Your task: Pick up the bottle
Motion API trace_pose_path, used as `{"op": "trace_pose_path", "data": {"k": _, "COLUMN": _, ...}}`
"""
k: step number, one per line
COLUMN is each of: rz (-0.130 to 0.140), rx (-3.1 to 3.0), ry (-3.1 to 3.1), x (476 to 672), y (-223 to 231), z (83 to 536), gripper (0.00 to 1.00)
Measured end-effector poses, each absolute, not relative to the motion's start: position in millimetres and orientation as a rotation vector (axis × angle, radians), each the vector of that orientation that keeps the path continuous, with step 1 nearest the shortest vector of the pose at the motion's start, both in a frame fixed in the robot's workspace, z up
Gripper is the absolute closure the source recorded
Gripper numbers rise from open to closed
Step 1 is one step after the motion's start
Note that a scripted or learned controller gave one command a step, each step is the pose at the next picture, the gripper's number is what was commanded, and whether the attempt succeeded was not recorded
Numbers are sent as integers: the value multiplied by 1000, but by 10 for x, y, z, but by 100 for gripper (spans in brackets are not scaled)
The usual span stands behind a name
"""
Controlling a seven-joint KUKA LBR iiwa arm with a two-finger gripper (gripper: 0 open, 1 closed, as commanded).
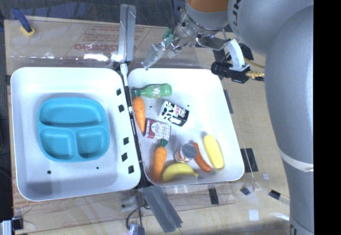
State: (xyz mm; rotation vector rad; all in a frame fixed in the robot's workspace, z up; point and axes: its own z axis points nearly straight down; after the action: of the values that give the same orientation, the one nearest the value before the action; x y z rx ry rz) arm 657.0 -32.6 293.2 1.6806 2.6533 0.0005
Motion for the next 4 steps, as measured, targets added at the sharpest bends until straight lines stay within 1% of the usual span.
{"op": "trace_pose_path", "data": {"k": 1, "rz": -2, "rx": 1719, "ry": 2629, "x": 6133, "y": -1144, "z": 1440, "gripper": 0}}
{"op": "trace_pose_path", "data": {"k": 2, "rz": -1, "rx": 1768, "ry": 2597, "x": 6568, "y": -1110, "z": 919, "gripper": 0}}
{"op": "trace_pose_path", "data": {"k": 3, "rz": -9, "rx": 1764, "ry": 2598, "x": 6566, "y": -1134, "z": 1026, "gripper": 100}}
{"op": "trace_pose_path", "data": {"k": 4, "rz": 0, "rx": 1437, "ry": 2791, "x": 6573, "y": -709, "z": 2644, "gripper": 100}}
